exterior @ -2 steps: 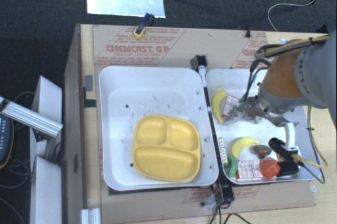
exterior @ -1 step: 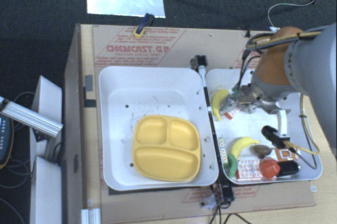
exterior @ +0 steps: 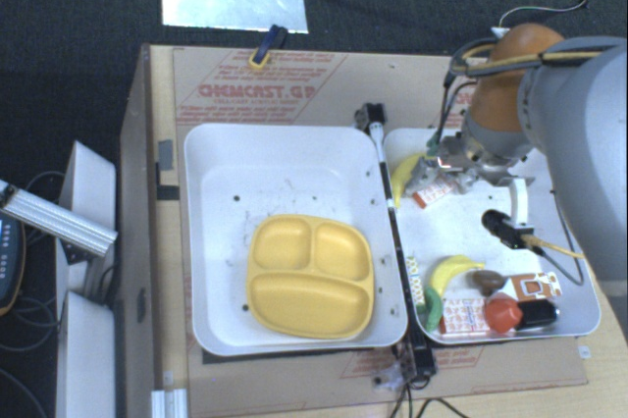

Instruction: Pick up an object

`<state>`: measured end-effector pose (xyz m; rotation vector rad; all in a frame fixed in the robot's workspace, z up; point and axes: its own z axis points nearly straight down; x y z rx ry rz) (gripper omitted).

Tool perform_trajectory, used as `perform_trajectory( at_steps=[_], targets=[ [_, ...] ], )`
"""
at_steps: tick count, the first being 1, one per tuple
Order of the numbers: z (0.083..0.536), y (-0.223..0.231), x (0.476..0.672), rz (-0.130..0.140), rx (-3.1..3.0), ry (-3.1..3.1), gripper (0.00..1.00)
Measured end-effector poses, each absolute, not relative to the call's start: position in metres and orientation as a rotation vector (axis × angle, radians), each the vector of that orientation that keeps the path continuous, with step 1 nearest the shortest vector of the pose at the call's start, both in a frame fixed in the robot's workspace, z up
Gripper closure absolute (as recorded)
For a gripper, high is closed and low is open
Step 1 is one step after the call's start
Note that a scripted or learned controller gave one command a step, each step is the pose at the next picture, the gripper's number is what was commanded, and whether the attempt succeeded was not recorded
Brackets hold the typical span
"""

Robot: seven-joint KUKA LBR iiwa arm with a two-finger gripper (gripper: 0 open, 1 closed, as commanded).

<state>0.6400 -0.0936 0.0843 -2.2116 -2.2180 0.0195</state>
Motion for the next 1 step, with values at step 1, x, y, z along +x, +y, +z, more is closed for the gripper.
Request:
perform_trajectory(
  at_steps=[1],
  targets=[
    [0.0934,-0.0935,0.6384,0.027,-2.204,-2.215,1.0]
  ],
)
